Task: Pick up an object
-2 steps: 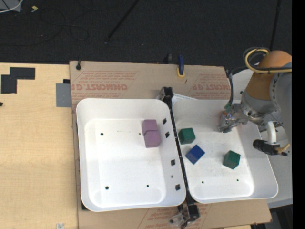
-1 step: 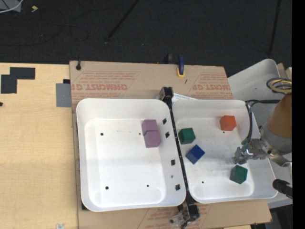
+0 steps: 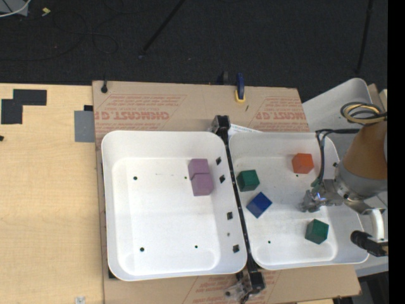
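I have the tool [image 3: 314, 199] low at right, just above the dark green cube [image 3: 317, 231]; its opening I cannot tell. Next: centre over it, descend.

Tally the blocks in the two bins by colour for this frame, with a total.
Purple block: 1, in the left bin
Green blocks: 2, in the right bin
Blue block: 1, right bin
Orange block: 1, right bin
Total: 5

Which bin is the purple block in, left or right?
Left bin: the purple block rests on its floor near the divider, apart from the cubes in the right bin.
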Robot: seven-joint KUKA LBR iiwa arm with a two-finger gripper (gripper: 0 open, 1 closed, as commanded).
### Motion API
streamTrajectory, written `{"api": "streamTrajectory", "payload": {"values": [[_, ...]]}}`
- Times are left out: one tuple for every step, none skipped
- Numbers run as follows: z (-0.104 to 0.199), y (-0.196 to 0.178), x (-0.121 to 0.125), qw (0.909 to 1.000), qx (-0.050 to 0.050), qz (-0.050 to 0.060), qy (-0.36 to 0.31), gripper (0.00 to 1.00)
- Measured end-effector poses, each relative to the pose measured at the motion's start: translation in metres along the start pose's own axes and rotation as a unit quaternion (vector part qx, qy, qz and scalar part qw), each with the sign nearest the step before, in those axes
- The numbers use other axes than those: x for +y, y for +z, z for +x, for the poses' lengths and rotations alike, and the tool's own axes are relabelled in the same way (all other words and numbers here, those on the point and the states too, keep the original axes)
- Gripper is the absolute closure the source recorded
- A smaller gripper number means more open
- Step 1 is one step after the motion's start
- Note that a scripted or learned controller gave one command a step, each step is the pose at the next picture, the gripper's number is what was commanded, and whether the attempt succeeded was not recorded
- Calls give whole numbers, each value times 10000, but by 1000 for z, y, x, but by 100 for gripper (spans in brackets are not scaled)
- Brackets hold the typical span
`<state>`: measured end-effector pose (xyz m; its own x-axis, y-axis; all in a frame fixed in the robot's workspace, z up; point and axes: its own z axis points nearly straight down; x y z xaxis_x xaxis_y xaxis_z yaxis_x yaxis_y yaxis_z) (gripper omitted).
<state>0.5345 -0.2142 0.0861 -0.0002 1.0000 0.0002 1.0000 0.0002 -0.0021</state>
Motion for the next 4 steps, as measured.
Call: {"api": "streamTrajectory", "payload": {"values": [[2, -3, 90, 10000, -9, -41, -23, 100], [1, 0, 107, 10000, 21, 57, 0, 100], [0, -2, -35, 10000, 15, 36, 29, 100], [1, -2, 25, 10000, -2, -19, -12, 100]]}}
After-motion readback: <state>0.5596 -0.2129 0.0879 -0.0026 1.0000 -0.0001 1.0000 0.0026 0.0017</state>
